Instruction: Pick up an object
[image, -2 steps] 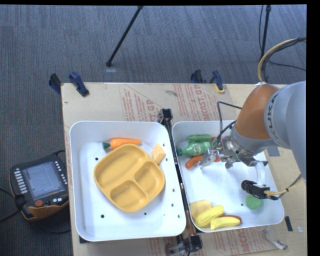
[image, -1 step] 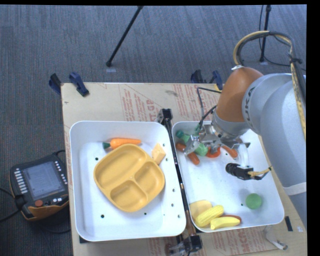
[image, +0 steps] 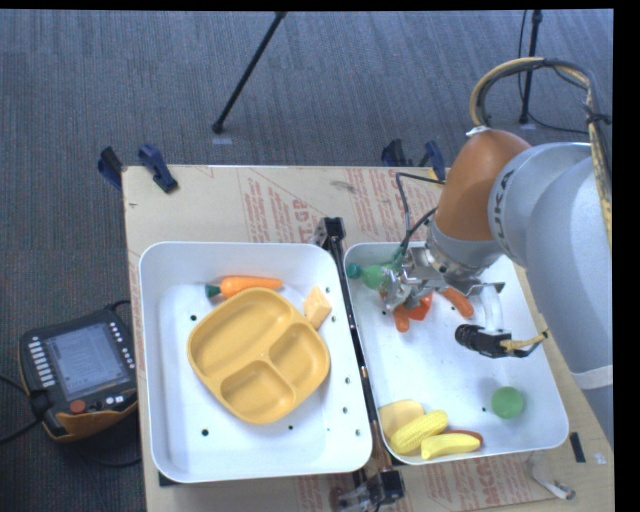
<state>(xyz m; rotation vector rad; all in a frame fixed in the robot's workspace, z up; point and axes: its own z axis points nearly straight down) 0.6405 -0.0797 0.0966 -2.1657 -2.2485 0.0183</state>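
Observation:
My gripper (image: 400, 291) is low in the right bin (image: 545, 425), near its back left corner. Directly beneath and beside it lies a small orange-red piece (image: 413, 312). A second orange-red piece (image: 457, 301) lies just to its right, partly under the wrist. Left of the gripper, a small green object (image: 373, 275) rests against the bin wall. I see nothing clearly held.
The right bin's front holds a corn cob (image: 418, 430), a pale yellow slice (image: 400, 411), a yellow-and-red piece (image: 452, 444) and a green ball (image: 507, 402). The left bin (image: 160, 400) holds a yellow divided plate (image: 258, 354), a carrot (image: 247, 285) and a yellow wedge (image: 318, 307).

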